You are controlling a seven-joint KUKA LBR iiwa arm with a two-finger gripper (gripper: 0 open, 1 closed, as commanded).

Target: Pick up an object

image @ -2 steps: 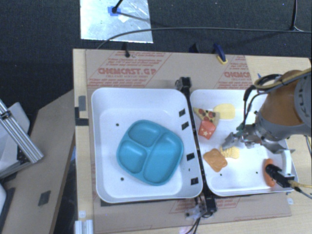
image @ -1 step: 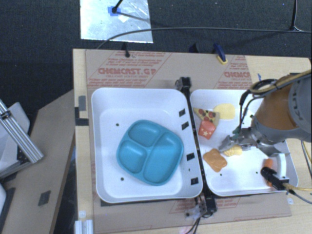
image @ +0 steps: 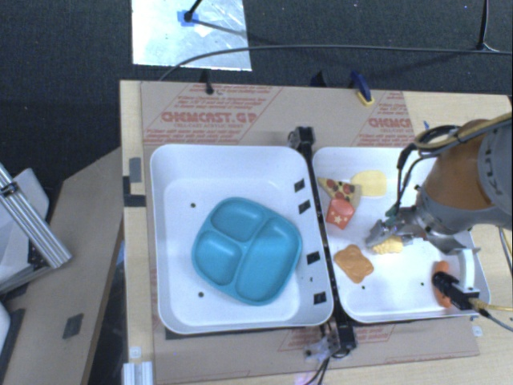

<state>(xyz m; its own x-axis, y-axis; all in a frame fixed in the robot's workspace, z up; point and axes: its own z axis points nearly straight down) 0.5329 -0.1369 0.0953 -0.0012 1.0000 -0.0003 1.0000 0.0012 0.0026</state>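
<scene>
Dark carpeted floor point(image: 64, 70). Tan bench top point(image: 264, 107). Two shallow white plastic bins: left bin point(image: 172, 175) holds a blue sectioned plate point(image: 246, 249). Right bin point(image: 401, 291): two-finger gripper point(image: 382, 237), jaw state cannot tell, above a small yellow piece point(image: 388, 248), beside a red cube point(image: 340, 213).
</scene>
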